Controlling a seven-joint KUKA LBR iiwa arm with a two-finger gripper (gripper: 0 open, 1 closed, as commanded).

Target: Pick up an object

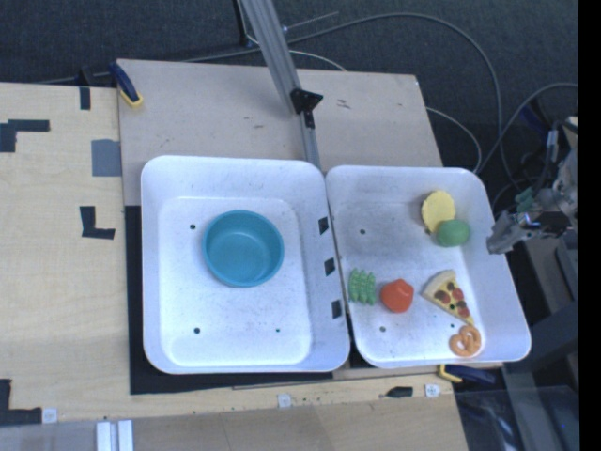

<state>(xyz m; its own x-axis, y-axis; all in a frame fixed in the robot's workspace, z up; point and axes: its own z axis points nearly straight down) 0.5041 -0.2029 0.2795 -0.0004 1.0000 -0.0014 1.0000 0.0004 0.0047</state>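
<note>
Fingers (pixel 507 233) state unclear, beside the right bin (pixel 498 280); wooden bench (pixel 56 186); dark carpet (pixel 94 17).

Two white, grey-speckled bins (pixel 169 181) sit on a pale wooden bench (pixel 56 186) marked with black tape, one holding a teal-blue bowl (pixel 244 247), the other a yellow piece (pixel 437 208), green ball (pixel 454 233), ridged green piece (pixel 362 287), red-orange piece (pixel 397 295), red-dotted pizza slice (pixel 450 296) and orange pretzel (pixel 465 341).
</note>
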